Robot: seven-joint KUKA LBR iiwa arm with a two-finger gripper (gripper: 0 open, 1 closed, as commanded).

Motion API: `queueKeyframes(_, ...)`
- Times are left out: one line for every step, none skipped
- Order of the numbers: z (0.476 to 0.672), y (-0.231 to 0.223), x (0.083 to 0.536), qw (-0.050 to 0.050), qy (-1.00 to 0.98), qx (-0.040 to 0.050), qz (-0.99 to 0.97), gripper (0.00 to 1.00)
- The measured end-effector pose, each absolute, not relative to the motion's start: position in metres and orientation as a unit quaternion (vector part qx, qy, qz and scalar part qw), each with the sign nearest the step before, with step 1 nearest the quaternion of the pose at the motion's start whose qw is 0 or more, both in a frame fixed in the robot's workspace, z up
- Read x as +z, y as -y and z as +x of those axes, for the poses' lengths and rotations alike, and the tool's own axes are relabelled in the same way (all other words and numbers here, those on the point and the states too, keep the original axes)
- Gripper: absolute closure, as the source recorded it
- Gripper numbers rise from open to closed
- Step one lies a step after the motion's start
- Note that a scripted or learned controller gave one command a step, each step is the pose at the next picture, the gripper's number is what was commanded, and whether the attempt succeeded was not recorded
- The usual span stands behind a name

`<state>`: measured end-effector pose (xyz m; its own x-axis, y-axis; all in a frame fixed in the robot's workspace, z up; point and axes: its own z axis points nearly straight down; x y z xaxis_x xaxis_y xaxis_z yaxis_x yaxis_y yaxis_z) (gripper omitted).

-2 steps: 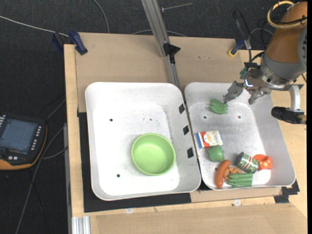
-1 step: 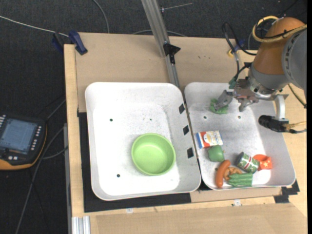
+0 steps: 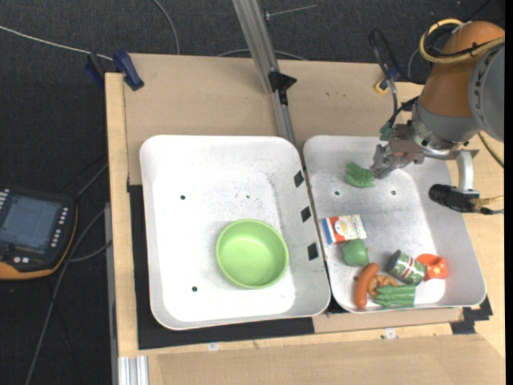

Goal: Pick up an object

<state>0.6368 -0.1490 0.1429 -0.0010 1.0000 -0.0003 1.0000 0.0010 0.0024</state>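
My gripper (image 3: 381,165) is low over the far part of the right bin (image 3: 449,247), its tip right beside a green leafy piece (image 3: 359,176). I cannot see whether it touches or holds that piece. Nearer the front of the same bin lie a small red, white and blue carton (image 3: 343,228), a round green fruit (image 3: 355,253), a green-labelled can (image 3: 407,268), a red piece (image 3: 434,267), a sausage (image 3: 365,284) and a long green vegetable (image 3: 396,296).
The left bin (image 3: 184,215) holds a light green bowl (image 3: 252,253) near its front right. A metal post (image 3: 258,38) slants up behind the bins. The grey and orange arm (image 3: 457,70) reaches in from the right above the bench.
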Motion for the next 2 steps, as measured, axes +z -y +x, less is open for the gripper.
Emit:
queueKeyframes(0.647, 0.150, 0.200, 0.002, -0.707, 0.0015, 0.707, 1.00)
queueKeyframes(0.648, 0.150, 0.254, 0.002, -0.707, 0.0016, 0.707, 1.00)
